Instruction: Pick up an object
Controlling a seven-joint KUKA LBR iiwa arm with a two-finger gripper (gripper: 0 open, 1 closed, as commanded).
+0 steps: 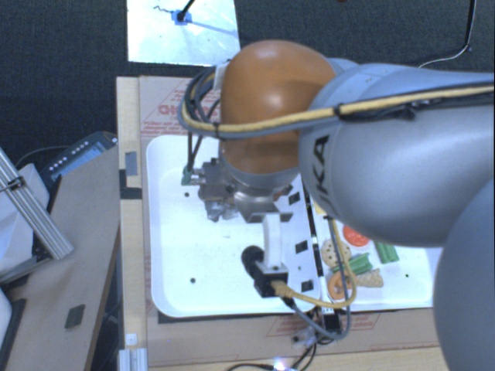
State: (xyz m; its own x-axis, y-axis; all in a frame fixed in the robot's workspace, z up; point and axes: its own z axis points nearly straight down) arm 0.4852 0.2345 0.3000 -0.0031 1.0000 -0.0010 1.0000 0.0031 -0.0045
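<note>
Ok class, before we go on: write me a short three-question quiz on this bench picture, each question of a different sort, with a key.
1. True or false: the coloured objects lie in the bin on the view's left.
2. Multiple choice: the rounded band above the arm's wrist is A) orange, B) blue, C) green.
3. Fill in: the arm's wrist hangs above the bin on the view's ___.

Key
1. False: they lie in the bin on the view's right.
2. A.
3. Left.
</note>
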